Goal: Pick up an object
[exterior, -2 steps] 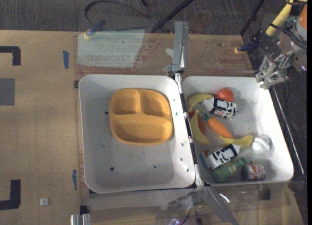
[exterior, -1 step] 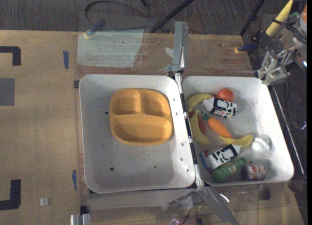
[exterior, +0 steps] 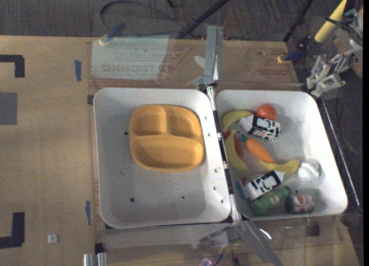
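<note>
The right bin holds a heap of small toys. A red ball lies at the back beside a black-and-white carton. An orange carrot lies across a yellow banana, and a second banana piece lies nearer the front. A second black-and-white carton, a green bottle and a red-and-white can sit along the front wall. A small white object rests toward the right. An orange divided plate lies in the left bin.
A metal divider strip runs between the two bins. A clear plastic sheet is taped to the bench behind the left bin. Grey metal hardware and a yellow handle stand beyond the right bin's far right corner.
</note>
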